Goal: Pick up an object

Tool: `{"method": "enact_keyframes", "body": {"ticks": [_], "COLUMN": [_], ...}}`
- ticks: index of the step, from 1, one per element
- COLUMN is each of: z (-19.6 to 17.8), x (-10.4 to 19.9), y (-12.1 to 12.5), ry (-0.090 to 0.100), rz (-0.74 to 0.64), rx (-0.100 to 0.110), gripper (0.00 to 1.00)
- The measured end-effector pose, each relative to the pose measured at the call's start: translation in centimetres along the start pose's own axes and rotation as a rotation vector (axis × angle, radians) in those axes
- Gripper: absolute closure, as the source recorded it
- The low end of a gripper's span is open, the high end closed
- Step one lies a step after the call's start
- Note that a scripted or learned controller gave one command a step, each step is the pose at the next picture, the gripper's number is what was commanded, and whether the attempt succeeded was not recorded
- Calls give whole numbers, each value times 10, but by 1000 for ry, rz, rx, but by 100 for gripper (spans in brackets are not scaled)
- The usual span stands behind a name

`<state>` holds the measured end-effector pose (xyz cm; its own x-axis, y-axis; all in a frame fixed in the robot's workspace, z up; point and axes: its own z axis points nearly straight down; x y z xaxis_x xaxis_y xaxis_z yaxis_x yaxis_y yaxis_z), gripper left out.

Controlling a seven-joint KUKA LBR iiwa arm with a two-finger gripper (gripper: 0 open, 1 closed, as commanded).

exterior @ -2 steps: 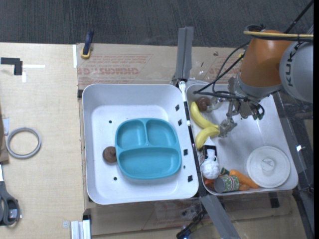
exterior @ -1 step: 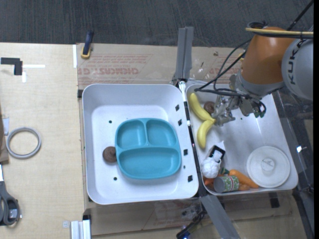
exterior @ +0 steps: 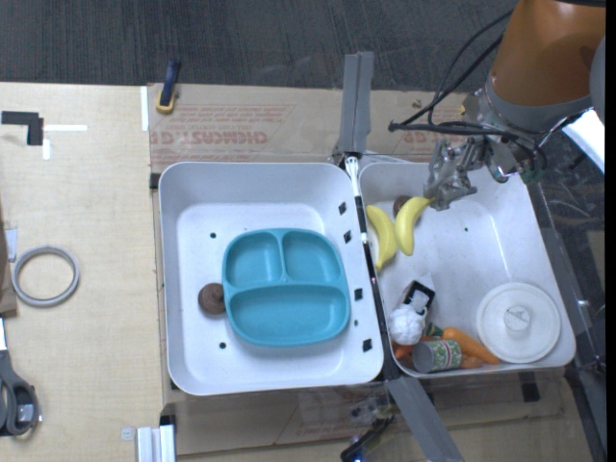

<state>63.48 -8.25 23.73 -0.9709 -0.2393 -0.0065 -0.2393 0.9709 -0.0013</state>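
My gripper hangs over the back of the right bin, right beside the upper tip of a yellow banana. A second banana lies next to it against the bin's left wall. From this angle I can't make out whether the gripper touches the banana. Toward the front of this bin sit a round white lid, an orange carrot, a green can, a white lumpy toy and a small black-and-white item.
The left bin holds a blue divided plate and a small brown round thing at the plate's left. On the bench at the left lie a tape ring and scissors. Cables hang near the wrist.
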Motion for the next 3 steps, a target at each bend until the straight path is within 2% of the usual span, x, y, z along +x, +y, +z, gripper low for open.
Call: {"method": "enact_keyframes", "body": {"ticks": [1,2,3], "z": [29,-8,-17], "x": [-26,-22,-24], "y": [1,-16,-16], "ry": [1,0,-6], "rz": [-107,-200,-196], "rx": [-1,-1,-1], "gripper": [100,100,100]}}
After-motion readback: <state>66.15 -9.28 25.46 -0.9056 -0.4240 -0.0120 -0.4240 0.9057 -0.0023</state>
